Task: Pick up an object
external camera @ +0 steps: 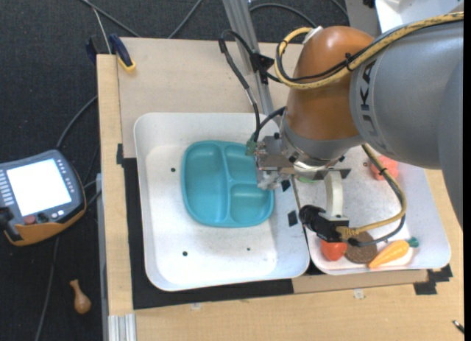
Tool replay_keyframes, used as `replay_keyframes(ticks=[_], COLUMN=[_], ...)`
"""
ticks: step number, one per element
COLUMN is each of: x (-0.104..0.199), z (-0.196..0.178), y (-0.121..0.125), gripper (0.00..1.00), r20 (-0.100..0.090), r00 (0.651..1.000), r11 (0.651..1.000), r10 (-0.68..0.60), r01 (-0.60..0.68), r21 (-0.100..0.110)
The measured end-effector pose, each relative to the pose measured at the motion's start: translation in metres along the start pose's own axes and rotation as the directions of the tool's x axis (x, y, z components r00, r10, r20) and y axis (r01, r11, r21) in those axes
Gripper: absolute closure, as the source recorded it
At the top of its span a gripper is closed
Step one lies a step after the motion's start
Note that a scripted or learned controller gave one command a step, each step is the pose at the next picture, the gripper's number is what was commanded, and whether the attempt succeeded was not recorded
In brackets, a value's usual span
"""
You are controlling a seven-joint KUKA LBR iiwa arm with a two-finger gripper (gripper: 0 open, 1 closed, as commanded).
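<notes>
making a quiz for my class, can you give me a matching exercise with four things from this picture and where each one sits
Things:
1. blue tray
2. carrot
3. tablet
4. tool

Places:
A. on the floor, left of the bench
B. near corner of the right bin
C. over the blue tray's right edge
D. lying in the left bin

Pairs: 1-D, 2-B, 3-A, 4-C

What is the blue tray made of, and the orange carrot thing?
The blue tray looks like smooth moulded plastic: even colour, soft sheen, rounded compartments. The carrot is probably a plastic or rubber toy, since its orange is uniform and slightly glossy, though it is too small to be sure.
</notes>
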State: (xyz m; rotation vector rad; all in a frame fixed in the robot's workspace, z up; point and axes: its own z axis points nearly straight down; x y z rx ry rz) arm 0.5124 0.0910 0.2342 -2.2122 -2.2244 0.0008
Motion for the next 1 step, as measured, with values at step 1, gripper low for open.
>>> replay_keyframes(ticks=[1], x=[-0.0027], z=[0.0008], y=[0.0011], gripper=[0.0], r20=[0.001], r00=[1.0], r11=[1.0], r10=[0.005], r01=[-0.005], r21=[0.0])
